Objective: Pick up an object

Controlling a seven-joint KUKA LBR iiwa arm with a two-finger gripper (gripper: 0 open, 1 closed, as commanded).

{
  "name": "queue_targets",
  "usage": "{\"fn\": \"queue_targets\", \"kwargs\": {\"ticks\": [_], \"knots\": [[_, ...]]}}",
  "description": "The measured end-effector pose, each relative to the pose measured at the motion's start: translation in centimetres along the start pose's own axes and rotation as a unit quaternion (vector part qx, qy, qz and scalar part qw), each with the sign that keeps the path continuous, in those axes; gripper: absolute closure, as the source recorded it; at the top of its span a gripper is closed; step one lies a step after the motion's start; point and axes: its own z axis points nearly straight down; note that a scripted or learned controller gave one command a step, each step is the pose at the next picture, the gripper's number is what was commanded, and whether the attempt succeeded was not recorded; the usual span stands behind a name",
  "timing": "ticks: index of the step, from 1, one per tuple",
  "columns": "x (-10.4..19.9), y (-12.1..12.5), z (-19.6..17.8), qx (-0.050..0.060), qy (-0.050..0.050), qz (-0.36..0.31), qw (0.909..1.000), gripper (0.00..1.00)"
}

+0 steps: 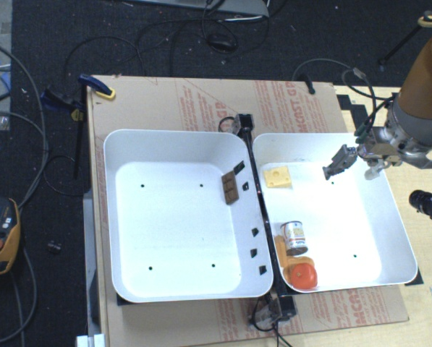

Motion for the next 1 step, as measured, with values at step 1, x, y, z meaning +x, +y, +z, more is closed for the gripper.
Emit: {"fn": "queue_targets", "kwargs": {"ticks": [1], "knots": [[-4.43,2.7,-0.29,0.0,0.0,0.001,1.0,0.0]]}}
